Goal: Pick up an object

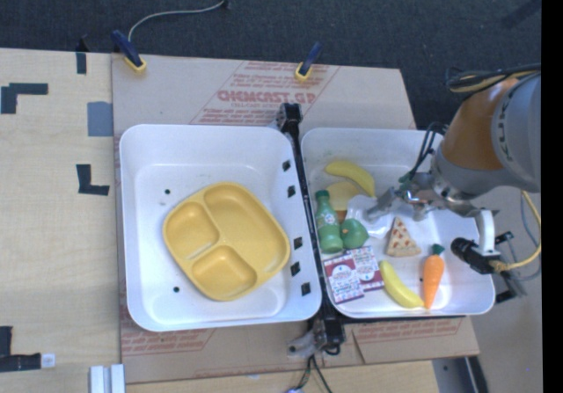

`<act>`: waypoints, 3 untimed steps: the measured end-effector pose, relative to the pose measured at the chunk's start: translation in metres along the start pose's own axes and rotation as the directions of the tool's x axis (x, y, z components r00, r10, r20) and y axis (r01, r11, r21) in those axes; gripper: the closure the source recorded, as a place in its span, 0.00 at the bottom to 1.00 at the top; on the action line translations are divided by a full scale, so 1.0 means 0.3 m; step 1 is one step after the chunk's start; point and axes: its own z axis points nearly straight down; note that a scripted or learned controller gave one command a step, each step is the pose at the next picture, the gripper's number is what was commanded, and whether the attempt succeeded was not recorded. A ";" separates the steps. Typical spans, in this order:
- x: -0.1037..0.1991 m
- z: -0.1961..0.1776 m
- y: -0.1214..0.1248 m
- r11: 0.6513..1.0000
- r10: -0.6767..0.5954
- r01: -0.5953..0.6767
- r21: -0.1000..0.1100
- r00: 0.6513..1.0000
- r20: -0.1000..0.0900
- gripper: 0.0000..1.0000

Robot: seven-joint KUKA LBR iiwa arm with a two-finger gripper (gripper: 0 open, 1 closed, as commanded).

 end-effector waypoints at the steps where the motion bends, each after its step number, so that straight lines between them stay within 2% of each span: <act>1: 0.241 -0.002 0.212 1.000 0.000 0.000 0.009 1.000 0.006 0.00; 2: 0.258 -0.001 0.293 0.999 -0.001 0.000 0.047 1.000 0.013 0.00; 3: 0.259 -0.001 0.294 0.999 -0.001 0.000 0.046 1.000 0.014 0.00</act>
